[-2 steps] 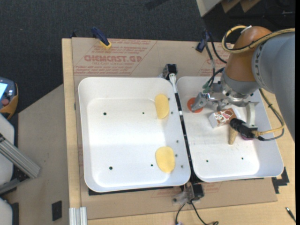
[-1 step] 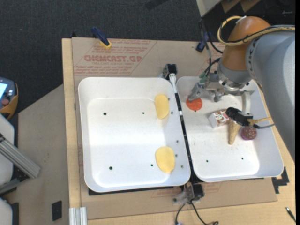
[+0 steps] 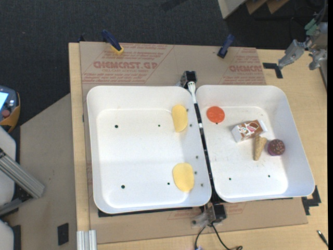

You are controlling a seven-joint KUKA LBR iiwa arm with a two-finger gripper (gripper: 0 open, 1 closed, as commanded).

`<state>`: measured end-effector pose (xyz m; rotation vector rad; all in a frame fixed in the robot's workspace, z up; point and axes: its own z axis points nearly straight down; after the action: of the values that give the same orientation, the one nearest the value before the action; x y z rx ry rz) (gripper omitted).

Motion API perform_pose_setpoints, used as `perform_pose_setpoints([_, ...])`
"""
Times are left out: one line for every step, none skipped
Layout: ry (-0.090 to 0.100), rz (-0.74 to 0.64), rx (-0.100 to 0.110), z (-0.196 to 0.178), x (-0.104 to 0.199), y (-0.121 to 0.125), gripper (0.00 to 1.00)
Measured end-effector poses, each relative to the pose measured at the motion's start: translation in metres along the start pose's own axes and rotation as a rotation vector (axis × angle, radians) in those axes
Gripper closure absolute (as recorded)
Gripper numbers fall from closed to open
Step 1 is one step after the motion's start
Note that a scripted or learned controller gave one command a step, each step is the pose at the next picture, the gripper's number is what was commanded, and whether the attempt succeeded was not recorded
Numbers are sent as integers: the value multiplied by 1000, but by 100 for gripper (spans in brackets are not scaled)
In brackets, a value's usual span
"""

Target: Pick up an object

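Hovering with gripper (image 3: 304, 50) well apart from right bin (image 3: 291, 189), not being able to tell open or closed. Probably risking pushing cone (image 3: 258, 148) and purple ball (image 3: 276, 147) aside when descending on crowded box (image 3: 247, 130).

Light wooden worktop (image 3: 317, 139), seen from above at slant, dark floor beyond far and left edges. Flat brown cardboard sheet with red printed lettering (image 3: 156, 61) lies on worktop, covering most of it. Two spring clamps at sheet's far edge: blue-and-yellow clamp (image 3: 112, 41) toward left, dark blue clamp (image 3: 226, 46) toward right. On sheet, side by side and touching along middle: left shallow white plastic bin (image 3: 104, 150), right shallow white plastic bin (image 3: 291, 139). Black tape marks (image 3: 271, 69) on worktop near right bin's far corner.
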<state>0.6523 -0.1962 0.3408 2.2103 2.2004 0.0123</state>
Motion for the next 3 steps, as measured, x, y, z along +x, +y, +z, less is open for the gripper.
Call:
perform_pose_setpoints([6, -6, 15, 1, 5, 0, 100])
perform_pose_setpoints([5, -8, 0, -167, 30, -33, 100])
perform_pose_setpoints([9, -8, 12, -201, 57, -65, 100])
